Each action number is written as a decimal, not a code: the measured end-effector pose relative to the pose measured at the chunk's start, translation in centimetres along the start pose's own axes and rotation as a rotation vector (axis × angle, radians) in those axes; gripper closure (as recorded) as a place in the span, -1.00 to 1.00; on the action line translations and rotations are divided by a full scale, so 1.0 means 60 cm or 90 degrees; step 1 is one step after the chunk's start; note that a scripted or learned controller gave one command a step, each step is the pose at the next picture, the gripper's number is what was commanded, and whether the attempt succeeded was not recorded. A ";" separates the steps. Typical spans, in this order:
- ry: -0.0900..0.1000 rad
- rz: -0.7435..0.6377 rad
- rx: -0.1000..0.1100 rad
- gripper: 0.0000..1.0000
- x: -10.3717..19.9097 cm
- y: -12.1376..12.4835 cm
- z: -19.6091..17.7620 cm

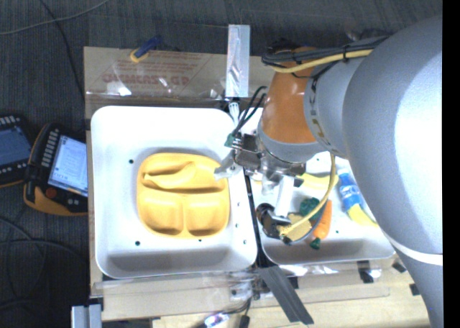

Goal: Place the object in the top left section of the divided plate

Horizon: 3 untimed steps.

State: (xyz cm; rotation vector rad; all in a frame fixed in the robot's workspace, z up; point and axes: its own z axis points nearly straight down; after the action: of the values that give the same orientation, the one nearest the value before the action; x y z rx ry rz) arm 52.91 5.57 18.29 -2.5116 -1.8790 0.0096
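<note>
A yellow divided plate (pixel 185 193) lies in the left white bin (pixel 115 175), with nothing visible in its sections. Its top left section (pixel 162 170) is bare. My gripper (pixel 275 208) hangs low over the left end of the right bin (pixel 359 247), just past the wall between the two bins. Right under and beside it lie a cluster of small objects: an orange carrot (pixel 324 220), a green piece (pixel 310 207), a yellow piece (pixel 297 230) and a dark round item (pixel 267 216). The wrist hides what is between the gripper's tips.
A blue and white item (pixel 350 194) lies further right in the right bin. The grey arm with its orange band (pixel 287 111) covers most of that bin. A clear plastic sheet (pixel 154 75) sits behind the left bin. A handheld pendant (pixel 57 168) lies off the bench at left.
</note>
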 end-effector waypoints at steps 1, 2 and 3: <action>-0.001 -0.002 0.003 1.00 0.001 -0.001 -0.012; -0.003 -0.171 -0.004 1.00 -0.049 0.115 -0.108; -0.001 0.050 -0.002 1.00 -0.035 0.001 0.002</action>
State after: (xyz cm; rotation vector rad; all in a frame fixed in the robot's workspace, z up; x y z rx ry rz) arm 52.35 3.53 18.18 -2.5860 -1.7804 0.0084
